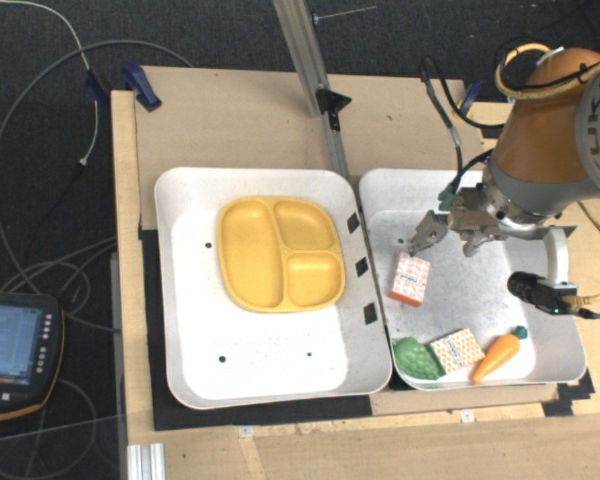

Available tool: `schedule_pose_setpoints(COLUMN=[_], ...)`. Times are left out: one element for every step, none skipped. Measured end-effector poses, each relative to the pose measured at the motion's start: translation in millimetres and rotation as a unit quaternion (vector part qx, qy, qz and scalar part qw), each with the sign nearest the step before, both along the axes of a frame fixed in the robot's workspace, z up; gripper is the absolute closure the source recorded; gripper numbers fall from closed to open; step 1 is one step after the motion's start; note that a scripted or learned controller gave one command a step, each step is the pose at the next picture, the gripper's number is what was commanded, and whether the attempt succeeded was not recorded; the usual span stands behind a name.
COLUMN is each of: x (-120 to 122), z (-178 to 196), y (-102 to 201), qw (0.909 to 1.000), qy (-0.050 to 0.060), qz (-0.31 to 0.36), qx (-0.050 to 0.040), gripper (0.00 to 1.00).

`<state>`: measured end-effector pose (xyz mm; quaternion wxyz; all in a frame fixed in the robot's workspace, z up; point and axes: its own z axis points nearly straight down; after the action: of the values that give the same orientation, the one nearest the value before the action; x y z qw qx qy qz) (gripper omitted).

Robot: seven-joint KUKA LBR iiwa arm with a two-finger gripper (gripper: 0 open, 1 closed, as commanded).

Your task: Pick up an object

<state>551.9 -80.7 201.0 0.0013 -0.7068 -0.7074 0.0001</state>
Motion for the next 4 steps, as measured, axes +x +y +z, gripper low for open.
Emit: schedule_pose_setpoints(x=[0.1,2.8,1.4,3.4], z=[0.0,-61.8,-111.7,-97.6], y=[-0.1,-3.1,-2.3,-2.1], qw=[1.0,1.0,1.0,1.0], qy=[0.0,0.003,0.003,-0.001], qz=[0.0,-0.001,0.0,0.0], qx=[-0.0001,0.0003,0.0002,0.0001], gripper=[0.0,0.0,0.0,1.0])
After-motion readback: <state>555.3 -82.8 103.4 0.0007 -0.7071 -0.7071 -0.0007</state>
